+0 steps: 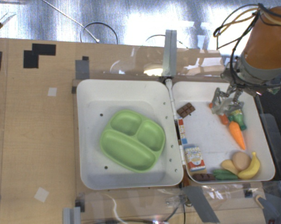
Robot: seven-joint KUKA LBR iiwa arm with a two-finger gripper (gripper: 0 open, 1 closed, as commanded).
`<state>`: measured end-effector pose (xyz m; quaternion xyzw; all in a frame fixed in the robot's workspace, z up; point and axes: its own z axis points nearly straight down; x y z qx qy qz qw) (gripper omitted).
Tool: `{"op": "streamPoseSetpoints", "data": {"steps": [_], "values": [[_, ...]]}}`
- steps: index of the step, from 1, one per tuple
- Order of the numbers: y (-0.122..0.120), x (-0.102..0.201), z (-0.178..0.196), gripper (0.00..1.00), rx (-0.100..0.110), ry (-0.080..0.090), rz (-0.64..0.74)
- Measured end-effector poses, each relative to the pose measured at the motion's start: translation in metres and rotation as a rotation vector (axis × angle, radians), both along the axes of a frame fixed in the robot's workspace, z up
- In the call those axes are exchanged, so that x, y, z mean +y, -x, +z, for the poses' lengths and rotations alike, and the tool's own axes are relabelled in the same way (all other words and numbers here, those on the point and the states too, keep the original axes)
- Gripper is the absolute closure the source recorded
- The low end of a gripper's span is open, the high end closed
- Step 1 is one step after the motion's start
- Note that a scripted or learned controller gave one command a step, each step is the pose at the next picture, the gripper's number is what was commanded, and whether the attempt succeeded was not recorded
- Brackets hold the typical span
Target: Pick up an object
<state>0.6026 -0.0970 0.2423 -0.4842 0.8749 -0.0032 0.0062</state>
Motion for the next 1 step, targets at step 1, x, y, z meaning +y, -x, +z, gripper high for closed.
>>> {"op": "streamPoseSetpoints", "data": {"steps": [1], "values": [[0.0007, 0.0009, -0.0018, 0.0, 0.004, -0.001, 0.0]]}}
